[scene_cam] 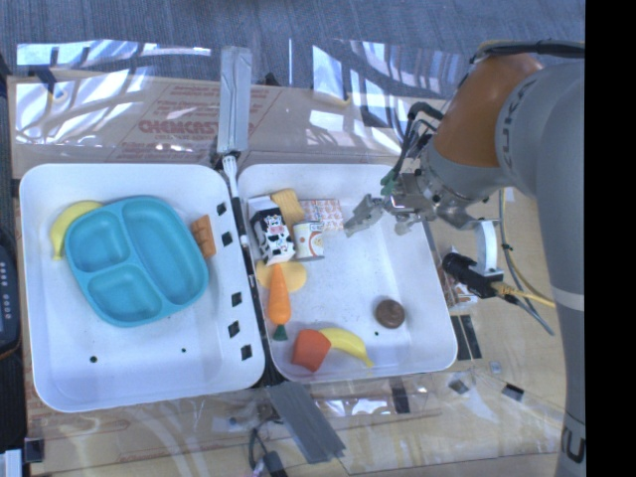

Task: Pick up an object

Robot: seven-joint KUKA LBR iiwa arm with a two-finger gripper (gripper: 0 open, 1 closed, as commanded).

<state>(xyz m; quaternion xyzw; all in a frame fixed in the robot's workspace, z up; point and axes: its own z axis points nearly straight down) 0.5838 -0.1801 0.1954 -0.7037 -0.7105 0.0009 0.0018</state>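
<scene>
- The jaws stand slightly apart with nothing between them; the gripper (366, 215) hangs over the upper middle of the right bin (417, 276).
- Bare white floor lies below it, with a round brown disc (390, 313) alone near the right wall.
- Toys crowd the left edge: a cow-print carton (270, 235), a small cup (309, 240), a carrot (279, 299), a red block (310, 349) touching a banana (346, 343).
- The left bin (60, 356) holds a smooth blue divided plate (134, 259).
</scene>
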